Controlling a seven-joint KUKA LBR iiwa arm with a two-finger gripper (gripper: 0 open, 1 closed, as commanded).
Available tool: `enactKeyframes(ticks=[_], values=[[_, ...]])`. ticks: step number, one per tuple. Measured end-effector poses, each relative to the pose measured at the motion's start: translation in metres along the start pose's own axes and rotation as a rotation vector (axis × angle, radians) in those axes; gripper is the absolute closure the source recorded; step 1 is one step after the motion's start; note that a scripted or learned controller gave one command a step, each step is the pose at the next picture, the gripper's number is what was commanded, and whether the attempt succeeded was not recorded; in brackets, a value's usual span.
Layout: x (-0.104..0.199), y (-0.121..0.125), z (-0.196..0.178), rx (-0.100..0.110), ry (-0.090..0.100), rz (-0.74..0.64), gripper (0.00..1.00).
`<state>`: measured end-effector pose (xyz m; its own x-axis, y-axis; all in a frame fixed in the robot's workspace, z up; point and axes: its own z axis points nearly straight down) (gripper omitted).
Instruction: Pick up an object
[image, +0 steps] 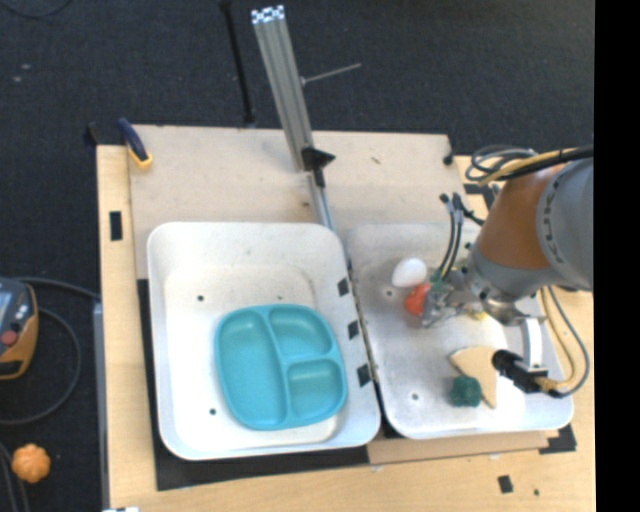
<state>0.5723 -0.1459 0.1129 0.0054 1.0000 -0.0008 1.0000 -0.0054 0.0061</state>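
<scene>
Orange object (416, 299) in right bin (400, 400), touching the fingers (432, 312), white egg-shaped piece (408, 271) just above, finger state unclear

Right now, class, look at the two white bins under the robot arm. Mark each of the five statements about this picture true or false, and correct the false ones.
1. A turquoise divided plate lies in the left bin. True.
2. The white egg-shaped object sits on the turquoise plate. False: it lies in the right bin, near the gripper.
3. A dark green object lies in the right bin beside a tan wedge. True.
4. The arm reaches into the left bin. False: it is over the right bin.
5. A small orange-red object lies next to the gripper. True.
</scene>
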Motion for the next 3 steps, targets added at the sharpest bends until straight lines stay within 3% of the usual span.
enactKeyframes(ticks=[2, 3], values=[[-0.003, -0.004, -0.109, -0.001, -0.001, -0.008, 1.0], [0.04, 0.002, -0.106, 0.004, 0.002, -0.012, 1.0]])
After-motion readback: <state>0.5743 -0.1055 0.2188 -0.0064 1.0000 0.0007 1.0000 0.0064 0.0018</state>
